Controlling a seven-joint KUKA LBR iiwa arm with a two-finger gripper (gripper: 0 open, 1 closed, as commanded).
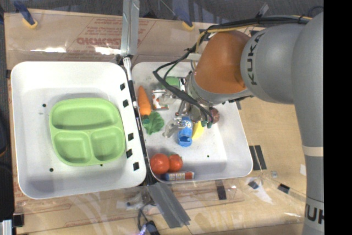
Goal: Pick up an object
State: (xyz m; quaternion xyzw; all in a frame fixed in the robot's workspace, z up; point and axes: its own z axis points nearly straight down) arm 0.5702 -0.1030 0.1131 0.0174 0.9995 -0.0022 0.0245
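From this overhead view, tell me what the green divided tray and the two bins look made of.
Green divided tray: likely moulded plastic, matte, with uniform colour and rounded compartment edges. Left bin and right bin: probably white plastic, smooth with a slight sheen and soft rounded rims.

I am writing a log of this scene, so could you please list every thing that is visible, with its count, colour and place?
bins: 2, white, side by side on the bench
divided tray: 1, light green, in the left bin
carrot: 1, orange, right bin, near its left wall
leafy vegetable: 1, green, right bin, just below the carrot
tomatoes: 2, red, right bin, front left
blue item: 1, blue, middle of right bin, under the gripper; kind unclear
yellow item: 1, yellow, beside the blue item
arm: 1, grey with orange band, reaching in from the right
gripper: 1, dark metal, low over the right bin's middle
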